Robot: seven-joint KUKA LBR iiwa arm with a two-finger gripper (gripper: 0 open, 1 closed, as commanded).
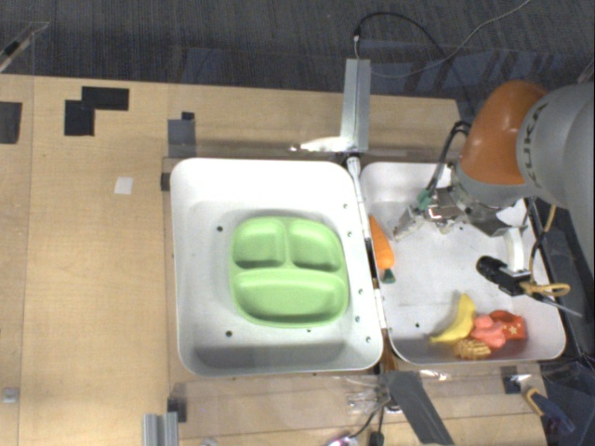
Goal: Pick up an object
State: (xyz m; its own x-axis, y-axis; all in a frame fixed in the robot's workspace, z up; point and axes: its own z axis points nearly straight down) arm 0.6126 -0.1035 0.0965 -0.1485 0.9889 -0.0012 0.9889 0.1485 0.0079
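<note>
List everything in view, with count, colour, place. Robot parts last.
bins: 2, white, side by side on the bench; left bin, right bin
divided plate: 1, light green, three compartments, middle of left bin
carrot: 1, orange with green tip, along right bin's left wall
banana: 1, yellow, near corner of right bin
red toy: 1, red, beside banana; kind unclear
tan item: 1, tan, just below banana; kind unclear
bench: 1, light wood
arm: 1, grey with orange band, over right bin's far side
tool: 1, metallic, above right bin, nothing visibly held
</note>
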